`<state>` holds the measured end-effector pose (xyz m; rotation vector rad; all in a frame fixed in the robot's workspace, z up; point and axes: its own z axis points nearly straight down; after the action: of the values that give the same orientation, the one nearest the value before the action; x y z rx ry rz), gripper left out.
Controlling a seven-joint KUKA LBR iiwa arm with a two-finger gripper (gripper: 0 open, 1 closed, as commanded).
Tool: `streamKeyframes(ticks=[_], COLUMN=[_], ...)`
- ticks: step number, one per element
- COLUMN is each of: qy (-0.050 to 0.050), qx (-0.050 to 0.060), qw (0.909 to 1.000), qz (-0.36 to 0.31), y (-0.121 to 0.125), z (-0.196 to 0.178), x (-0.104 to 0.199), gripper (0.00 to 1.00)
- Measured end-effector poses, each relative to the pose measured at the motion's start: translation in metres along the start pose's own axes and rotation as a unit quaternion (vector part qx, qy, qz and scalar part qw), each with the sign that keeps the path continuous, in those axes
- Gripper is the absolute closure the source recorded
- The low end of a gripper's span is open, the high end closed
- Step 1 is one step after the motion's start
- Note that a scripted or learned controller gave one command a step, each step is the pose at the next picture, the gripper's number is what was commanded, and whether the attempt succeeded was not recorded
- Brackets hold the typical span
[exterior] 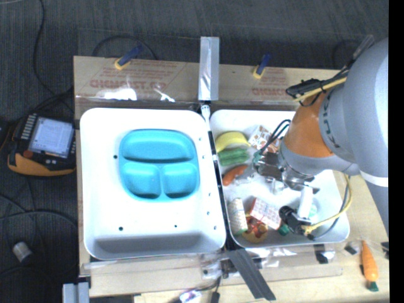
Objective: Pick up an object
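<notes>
Arm (353,118) reaches into the right bin (328,232) from the right, orange band above the wrist. Gripper (273,166) sits low over the middle of that bin; cannot tell whether it is apart, together or clamped on anything. Relative to the gripper: yellow-and-green item (230,142) and orange carrot-like piece (233,172) just to its left, red-and-white packet (264,212) below it, corded spool (237,214) lower left. Left bin (101,232) holds a blue divided tray (158,163), well apart from the gripper.
</notes>
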<state>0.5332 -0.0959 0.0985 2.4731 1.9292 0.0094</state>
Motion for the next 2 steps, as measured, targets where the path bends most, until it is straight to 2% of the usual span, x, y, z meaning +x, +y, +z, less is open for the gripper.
streamKeyframes(ticks=[1, 2], qy=[-0.004, -0.001], qx=[0.006, 0.001], qw=[0.9789, 0.9746], qz=[0.204, 0.224], y=[-0.009, -0.032], z=[-0.079, 0.01], x=[-0.079, -0.015], gripper=[0.0, 0.0])
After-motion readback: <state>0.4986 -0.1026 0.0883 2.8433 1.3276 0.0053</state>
